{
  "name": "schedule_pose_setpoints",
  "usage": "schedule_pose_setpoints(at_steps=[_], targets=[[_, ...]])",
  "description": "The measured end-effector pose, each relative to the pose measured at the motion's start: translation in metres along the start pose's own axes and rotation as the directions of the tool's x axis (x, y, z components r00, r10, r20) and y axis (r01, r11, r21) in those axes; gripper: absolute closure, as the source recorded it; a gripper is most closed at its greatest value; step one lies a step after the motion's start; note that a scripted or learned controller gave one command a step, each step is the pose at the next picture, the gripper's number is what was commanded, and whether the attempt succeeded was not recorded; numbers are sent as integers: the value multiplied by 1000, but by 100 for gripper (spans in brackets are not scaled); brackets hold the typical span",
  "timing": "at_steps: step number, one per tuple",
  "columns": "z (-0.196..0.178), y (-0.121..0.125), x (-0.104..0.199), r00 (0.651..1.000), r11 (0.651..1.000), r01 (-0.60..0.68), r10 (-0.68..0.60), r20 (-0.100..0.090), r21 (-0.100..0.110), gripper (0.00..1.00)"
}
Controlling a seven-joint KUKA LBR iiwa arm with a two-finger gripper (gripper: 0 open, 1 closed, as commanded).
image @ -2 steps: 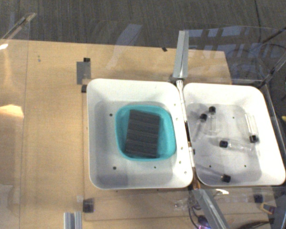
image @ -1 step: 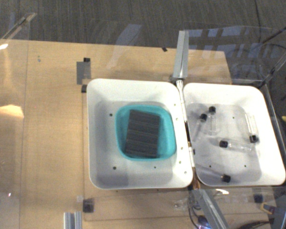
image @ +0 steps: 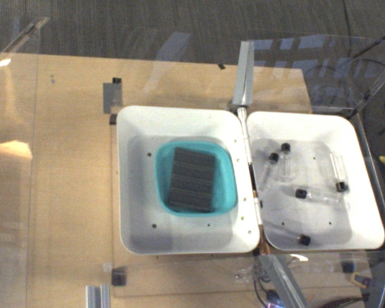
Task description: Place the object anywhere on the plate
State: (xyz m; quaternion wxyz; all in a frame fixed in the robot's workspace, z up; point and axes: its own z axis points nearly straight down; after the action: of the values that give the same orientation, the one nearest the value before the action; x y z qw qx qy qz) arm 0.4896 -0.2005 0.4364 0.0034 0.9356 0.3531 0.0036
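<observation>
Camera view, centre-left of frame: dark ribbed block flat on teal plate inside left bin, long axis running top to bottom, slightly tilted. Placement judged already met. Gripper state: cannot tell. Clear vials scattered in right bin.
</observation>
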Motion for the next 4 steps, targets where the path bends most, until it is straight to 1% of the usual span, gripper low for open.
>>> schedule_pose_setpoints(at_steps=[1,2,3,4], targets=[[0,-3,3,994,994,-107,107,-1,-1,0],[0,3,-3,974,974,-227,227,0,0,0],[1,14,10,948,948,-319,319,0,1,0],[10,62,64,913,913,-409,409,1,0,0]])
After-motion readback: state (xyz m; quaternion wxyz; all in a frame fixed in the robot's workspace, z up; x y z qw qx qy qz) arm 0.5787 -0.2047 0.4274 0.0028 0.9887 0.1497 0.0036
